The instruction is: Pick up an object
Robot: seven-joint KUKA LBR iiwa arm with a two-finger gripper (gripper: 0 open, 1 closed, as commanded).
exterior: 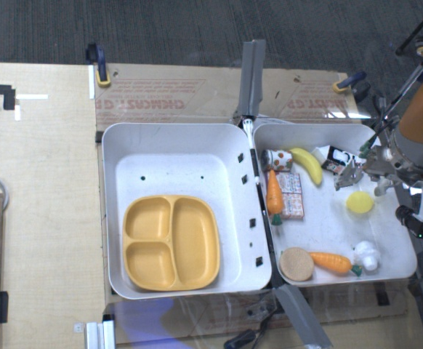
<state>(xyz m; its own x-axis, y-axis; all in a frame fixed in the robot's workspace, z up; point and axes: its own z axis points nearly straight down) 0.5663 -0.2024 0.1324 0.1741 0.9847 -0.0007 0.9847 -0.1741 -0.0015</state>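
With the grey metal two-finger gripper [363,174] just at 12 o'clock of the small round yellow ball [360,203], it may roll off. Jaw state: cannot tell; nothing visibly held

I have one fixed camera, mounted above the bench and looking down at a slant. It faces toward dark flooring that runs along the top of the frame. Both white bins sit near the middle: the left bin [117,217] and the right bin [393,267], touching along a shared divider. The pale bench top [37,122] fills the left side. The arm [419,122] enters at the right edge. The camera stands far enough back to take in both bins whole.
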